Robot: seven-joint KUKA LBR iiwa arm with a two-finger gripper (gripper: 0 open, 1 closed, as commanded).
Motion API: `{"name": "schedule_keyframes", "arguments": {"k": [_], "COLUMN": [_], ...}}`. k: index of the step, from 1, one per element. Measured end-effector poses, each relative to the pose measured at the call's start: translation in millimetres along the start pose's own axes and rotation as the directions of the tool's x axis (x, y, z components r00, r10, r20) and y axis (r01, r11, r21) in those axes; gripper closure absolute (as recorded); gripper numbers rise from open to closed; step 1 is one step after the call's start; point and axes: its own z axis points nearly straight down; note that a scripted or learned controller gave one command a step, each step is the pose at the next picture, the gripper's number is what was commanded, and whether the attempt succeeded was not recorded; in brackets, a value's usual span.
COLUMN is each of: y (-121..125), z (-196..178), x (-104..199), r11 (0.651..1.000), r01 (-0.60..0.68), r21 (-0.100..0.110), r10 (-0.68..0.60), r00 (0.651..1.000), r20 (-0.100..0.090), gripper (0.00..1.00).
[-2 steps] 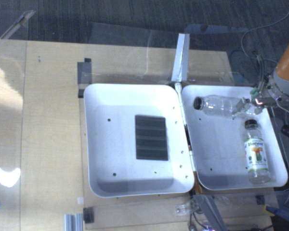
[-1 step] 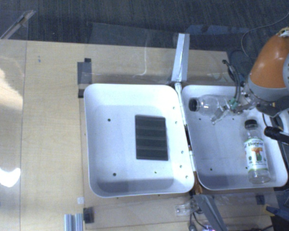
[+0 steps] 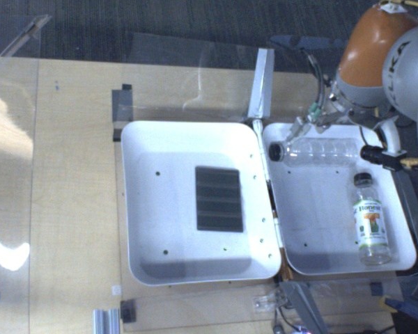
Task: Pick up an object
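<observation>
A dark ribbed rectangular pad (image 3: 219,198) lies flat in the middle of the left bin (image 3: 143,186). In the right bin (image 3: 320,256), a clear plastic bottle (image 3: 320,150) with a dark cap lies on its side along the far wall, cap pointing left. A second clear bottle (image 3: 370,221) with a black cap and a white and orange label lies along the right wall. My gripper (image 3: 312,119) hangs at the far edge of the right bin, just above and behind the lying clear bottle. The orange wrist band (image 3: 369,44) sits above it.
A metal divider post (image 3: 260,85) stands upright behind the seam between the bins. Black brackets (image 3: 122,103) sit on the wooden bench at the left bin's far corner. A black cable connector (image 3: 383,157) juts over the right bin's far right corner.
</observation>
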Motion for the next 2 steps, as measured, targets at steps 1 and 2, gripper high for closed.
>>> {"name": "schedule_keyframes", "arguments": {"k": [1,2], "y": [-0.8,-61.3], "z": [51.5,82.7], "x": [-2.1,18.6], "r11": [0.998,0.987], "r01": [0.055,0.162], "r21": [0.000,-0.002], "r10": [-0.055,-0.162], "r00": [0.998,0.987], "r20": [0.002,0.001], "gripper": [0.00,0.00]}}
